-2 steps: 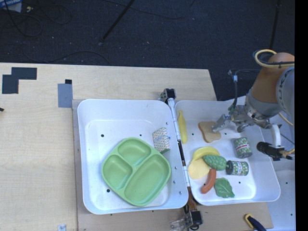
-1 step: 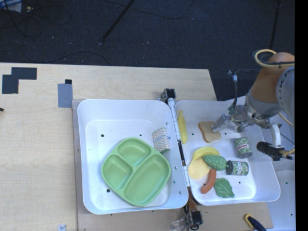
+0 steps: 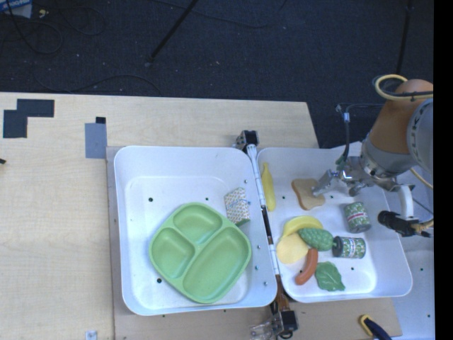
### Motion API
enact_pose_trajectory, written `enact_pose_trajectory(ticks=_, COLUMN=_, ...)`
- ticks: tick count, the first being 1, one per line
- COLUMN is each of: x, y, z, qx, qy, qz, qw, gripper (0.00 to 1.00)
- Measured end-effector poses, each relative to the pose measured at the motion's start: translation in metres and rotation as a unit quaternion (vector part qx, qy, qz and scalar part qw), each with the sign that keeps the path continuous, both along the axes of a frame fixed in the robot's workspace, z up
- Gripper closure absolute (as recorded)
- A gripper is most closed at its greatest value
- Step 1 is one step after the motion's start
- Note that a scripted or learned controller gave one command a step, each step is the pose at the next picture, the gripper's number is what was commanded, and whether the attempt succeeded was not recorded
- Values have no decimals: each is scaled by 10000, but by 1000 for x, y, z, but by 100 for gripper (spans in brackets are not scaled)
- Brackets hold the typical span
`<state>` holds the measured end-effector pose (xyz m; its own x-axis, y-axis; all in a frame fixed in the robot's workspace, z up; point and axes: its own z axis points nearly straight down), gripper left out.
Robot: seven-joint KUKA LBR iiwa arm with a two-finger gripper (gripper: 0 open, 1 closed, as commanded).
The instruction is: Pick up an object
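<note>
Camera view, fixed overhead, slanted

Bench: pale wood surface, left and centre of the frame; dark floor along the top.
Left bin: white, shallow, centre of the frame.
Green tray: three compartments, lying flat in the lower middle of the left bin.
Patterned packet: small, just beside the tray's upper right edge, near the bin divider.
Right bin: white, shallow, right of centre, edge to edge with the left bin.
Yellow strip: long, narrow, along the right bin's left wall.
Toast slice: tan, upper middle of the right bin.
Yellow pieces: two, overlapping, centre left of the right bin.
Green pickle: dark, bumpy, resting across the yellow pieces.
Red sausage: below the yellow pieces, tilted.
Green leaf: lower middle, just beside the sausage.
Cans: two with green labels, one upright-tilted at right, the other lying on its side below it.
Arm: grey with orange band, right edge of the frame.
Gripper: low over the upper part of the right bin, just right of the toast slice; jaw state cannot be told; nothing seen between them.
</note>
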<state>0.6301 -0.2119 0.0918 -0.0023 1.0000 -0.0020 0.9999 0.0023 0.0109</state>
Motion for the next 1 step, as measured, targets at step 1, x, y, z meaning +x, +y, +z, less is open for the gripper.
enact_pose_trajectory(ticks=1, x=16, y=15, z=-1, qx=-2, qy=32, qz=-4, qw=10000, gripper=0)
